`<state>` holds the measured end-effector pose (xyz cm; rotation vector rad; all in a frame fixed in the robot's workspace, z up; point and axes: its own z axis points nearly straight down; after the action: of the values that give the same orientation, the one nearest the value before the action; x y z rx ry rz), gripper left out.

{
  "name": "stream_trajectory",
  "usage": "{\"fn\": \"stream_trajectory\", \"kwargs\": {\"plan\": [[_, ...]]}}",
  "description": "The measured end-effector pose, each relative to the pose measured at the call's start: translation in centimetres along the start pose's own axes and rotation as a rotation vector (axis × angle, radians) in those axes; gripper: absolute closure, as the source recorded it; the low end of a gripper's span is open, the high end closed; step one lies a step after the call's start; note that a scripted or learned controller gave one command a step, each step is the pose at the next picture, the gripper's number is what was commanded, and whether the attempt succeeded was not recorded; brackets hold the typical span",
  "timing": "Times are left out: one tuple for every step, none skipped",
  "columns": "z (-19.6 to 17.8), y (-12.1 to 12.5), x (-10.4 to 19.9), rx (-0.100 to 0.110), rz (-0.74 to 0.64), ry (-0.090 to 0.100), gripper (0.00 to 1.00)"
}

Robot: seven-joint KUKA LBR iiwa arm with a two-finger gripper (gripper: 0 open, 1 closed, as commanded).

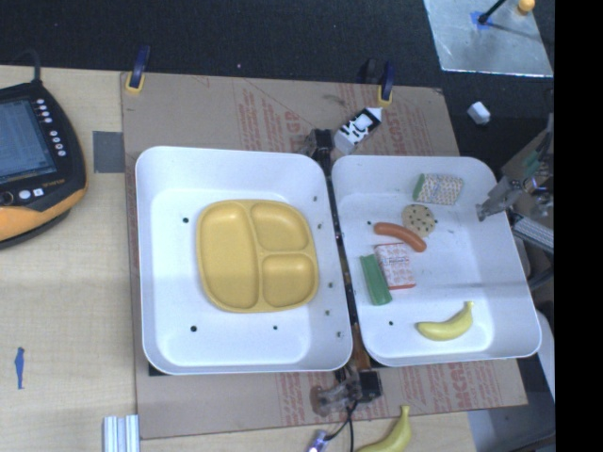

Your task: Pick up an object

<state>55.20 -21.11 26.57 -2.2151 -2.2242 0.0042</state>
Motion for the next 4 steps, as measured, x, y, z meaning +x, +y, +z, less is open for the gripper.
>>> {"fn": "stream_trajectory", "kwargs": {"plan": [[8.8, 4.7, 3.1, 0.003, -0.002, 0.000, 0.00], [16.2, 7.7, 7.1, 0.003, -0.002, 0.000, 0.00], [15.8, 5.2, 10.1, 0.002, -0.003, -0.001, 0.00], [14.7, 5.3, 10.0, 0.004, -0.005, -0.001, 1.00]]}}
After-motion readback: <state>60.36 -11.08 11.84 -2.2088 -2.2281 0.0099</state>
